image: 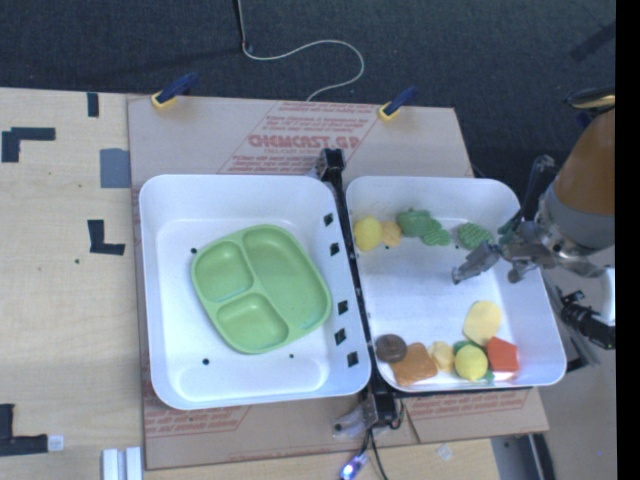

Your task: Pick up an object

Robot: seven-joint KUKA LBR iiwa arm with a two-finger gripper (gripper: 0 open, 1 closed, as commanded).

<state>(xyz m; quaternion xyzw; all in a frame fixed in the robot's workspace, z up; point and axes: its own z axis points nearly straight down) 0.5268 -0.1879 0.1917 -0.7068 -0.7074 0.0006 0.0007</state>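
While the gripper [478, 265] hangs at three o'clock over the right bin [440, 190], I can't tell its opening.

On the table [60, 268], two bins sit side by side, touching along a central divider. The left bin [170, 298] holds a sectioned plate [262, 288] near its middle. In the right bin [440, 190], toy foods lie along the 12 o'clock wall and cluster at 6 o'clock: a lemon [368, 233], leafy greens [423, 226], a potato piece [483, 320], a cookie [390, 348], and a bread piece [415, 366]. The claw [470, 266] reaches in from 3 o'clock.
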